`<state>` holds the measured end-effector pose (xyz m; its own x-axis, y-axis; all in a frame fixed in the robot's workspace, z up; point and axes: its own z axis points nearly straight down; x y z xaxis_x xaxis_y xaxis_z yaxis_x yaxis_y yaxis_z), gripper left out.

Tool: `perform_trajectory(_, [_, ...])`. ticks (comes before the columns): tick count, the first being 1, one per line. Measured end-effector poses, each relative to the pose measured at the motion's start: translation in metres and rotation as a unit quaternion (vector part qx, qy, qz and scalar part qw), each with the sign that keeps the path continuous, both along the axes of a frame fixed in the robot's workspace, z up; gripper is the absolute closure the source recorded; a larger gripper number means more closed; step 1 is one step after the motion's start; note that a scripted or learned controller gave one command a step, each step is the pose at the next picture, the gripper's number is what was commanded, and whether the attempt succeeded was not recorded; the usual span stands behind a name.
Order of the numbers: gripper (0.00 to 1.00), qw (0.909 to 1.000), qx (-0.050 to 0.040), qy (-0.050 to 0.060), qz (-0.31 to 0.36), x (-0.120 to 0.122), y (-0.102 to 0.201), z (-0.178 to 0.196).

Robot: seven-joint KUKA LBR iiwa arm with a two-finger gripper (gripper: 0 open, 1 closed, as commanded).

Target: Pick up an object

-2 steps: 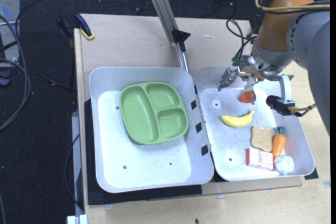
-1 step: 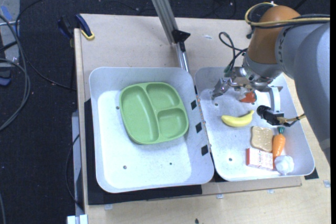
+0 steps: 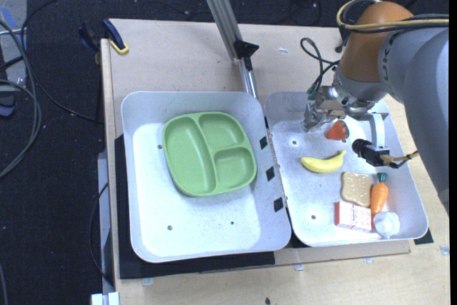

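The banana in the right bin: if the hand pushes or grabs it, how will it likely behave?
The banana lies flat on its curved side on the right bin floor, so a push would probably spin or slide it rather than roll it. Its smooth, glossy skin suggests a stiff toy, perhaps slippery between fingers. It has free space around it, so neighbours are unlikely to block it.

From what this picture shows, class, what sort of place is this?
Probably a robotics lab bench: a grey robot arm with an orange band reaches over two shallow white plastic bins, one holding toy food like a yellow banana, with loose black cables on the floor.
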<state>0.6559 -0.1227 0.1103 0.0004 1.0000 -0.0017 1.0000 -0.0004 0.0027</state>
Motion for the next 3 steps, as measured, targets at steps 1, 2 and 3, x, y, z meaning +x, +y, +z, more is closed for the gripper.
perform_trajectory(1, [1.0,1.0,0.0001,-0.002,0.0,-0.003,0.001,0.063])
perform_trajectory(2, [1.0,1.0,0.0001,-0.002,0.002,0.001,0.004,0.127])
perform_trajectory(3, [1.0,1.0,0.0,-0.002,0.002,0.003,0.004,0.18])
